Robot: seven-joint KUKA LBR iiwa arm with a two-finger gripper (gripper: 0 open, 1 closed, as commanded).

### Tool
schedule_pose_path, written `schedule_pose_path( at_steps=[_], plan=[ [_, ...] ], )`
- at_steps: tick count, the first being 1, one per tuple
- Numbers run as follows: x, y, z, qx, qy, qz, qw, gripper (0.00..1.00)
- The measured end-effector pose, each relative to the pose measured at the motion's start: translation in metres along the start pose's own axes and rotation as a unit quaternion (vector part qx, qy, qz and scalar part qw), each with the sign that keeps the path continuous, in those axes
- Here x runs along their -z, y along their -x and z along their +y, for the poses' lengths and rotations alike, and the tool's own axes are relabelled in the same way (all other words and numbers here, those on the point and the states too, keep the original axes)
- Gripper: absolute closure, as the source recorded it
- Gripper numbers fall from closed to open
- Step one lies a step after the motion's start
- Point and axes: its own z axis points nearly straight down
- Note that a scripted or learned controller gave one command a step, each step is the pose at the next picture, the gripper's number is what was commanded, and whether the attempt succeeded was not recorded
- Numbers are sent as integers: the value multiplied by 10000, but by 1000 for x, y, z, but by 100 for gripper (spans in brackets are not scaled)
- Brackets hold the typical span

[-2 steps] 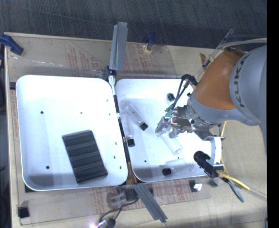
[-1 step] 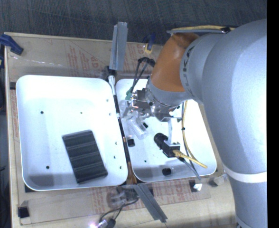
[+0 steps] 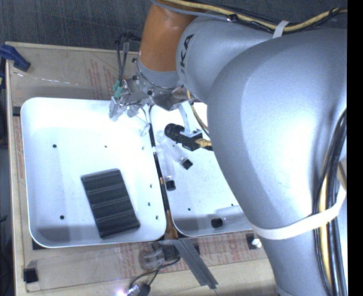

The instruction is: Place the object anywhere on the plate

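Hand (image 3: 123, 103), grip state unclear, hovering at left bin's (image 3: 33, 165) far edge; dark ridged plate (image 3: 110, 202) lying nearer, long axis near-far.

One fixed camera above the bench (image 3: 76, 63), looking down at a slant on both white bins — left bin (image 3: 39, 165), right bin (image 3: 197, 217). Arm (image 3: 262, 103) enters from the right — close to the lens, bulking large.
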Motion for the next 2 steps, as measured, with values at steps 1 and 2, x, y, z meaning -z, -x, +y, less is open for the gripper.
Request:
schedule_pose_path(
  at_steps=[1, 2],
  plan=[
    [1, -16, 5, -1321, 5, -3, 9912, 100],
    [0, -6, -91, -2054, -21, -2, 9787, 100]
  ],
)
